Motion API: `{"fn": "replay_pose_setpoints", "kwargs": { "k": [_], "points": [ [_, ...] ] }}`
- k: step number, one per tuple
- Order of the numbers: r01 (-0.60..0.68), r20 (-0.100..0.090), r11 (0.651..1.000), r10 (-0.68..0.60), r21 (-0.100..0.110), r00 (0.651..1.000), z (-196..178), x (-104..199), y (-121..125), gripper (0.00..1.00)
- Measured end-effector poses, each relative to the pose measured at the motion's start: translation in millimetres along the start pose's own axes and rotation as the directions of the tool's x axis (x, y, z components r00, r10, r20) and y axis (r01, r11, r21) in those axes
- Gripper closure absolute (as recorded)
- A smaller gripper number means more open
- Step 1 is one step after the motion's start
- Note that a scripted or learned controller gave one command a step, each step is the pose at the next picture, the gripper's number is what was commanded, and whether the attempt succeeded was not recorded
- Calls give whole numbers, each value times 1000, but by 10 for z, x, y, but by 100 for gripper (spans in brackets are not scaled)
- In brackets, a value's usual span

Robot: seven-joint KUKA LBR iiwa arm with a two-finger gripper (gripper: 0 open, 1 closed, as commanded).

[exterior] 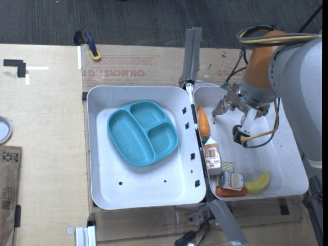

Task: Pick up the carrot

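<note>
Crowding the right bin's (287, 188) near edge are a can (230, 180) and banana (258, 182), the carrot (204, 122) hugs its left wall, and the claw (231, 108), grip unreadable, hovers over open floor.

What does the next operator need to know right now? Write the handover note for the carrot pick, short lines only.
Gripper: hovering over the upper part of the right bin, nothing seen held; open or shut cannot be told from this view.
Carrot: lying in the right bin against its left wall, just left of and below the gripper.
Also in that bin: a small carton, a can, a banana.
Left bin: holds a blue divided plate.
Done: arm is near the carrot.
Left: descend, grasp, lift the carrot.
</note>
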State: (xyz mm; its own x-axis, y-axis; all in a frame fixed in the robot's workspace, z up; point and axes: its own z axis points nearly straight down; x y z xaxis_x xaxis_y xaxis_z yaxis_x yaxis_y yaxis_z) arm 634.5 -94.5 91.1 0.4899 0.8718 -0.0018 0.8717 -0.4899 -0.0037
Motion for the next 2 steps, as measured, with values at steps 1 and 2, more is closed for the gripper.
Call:
{"fn": "replay_pose_setpoints", "kwargs": {
  "k": [1, 2],
  "points": [
    [-286, 0, 958, 286, -2, 958, -1003, 233, 141, 0],
    [-418, 0, 908, 418, -1, 908, -3, -96, 121, 0]
  ]
}}
